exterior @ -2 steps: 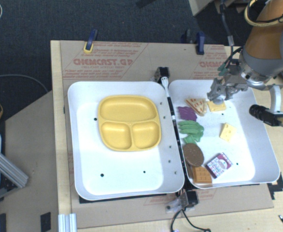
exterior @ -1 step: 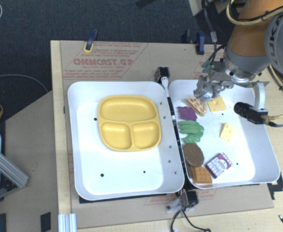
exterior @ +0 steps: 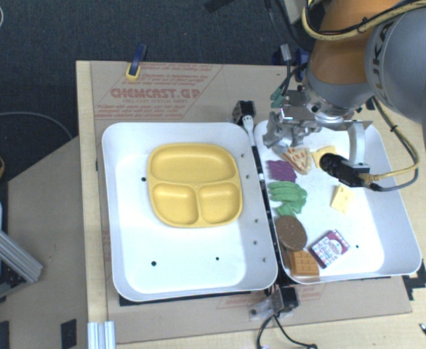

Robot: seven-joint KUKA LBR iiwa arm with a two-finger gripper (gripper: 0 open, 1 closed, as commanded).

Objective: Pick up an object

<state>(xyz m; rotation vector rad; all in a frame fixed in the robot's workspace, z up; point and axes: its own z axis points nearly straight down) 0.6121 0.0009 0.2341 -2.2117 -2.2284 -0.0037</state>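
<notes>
My gripper (exterior: 288, 135) hangs low over the far left corner of the right bin (exterior: 387, 253), under the orange band of the arm. Just below it lies a tan pizza-slice toy (exterior: 299, 158), with a purple piece (exterior: 279, 170) and a green leafy piece (exterior: 286, 195) further toward the front. A brown round cookie (exterior: 291, 231), a waffle square (exterior: 303, 263), a purple packet (exterior: 329, 247) and a yellow cheese wedge (exterior: 341, 198) also lie in this bin. Nothing shows as lifted off the bin floor.
The left bin (exterior: 126, 253) holds a yellow divided plate (exterior: 195, 182). A black part with a yellow cable (exterior: 344, 170) sticks out beside the wrist over the right bin. The divider between the bins (exterior: 260, 187) runs close to the gripper's left.
</notes>
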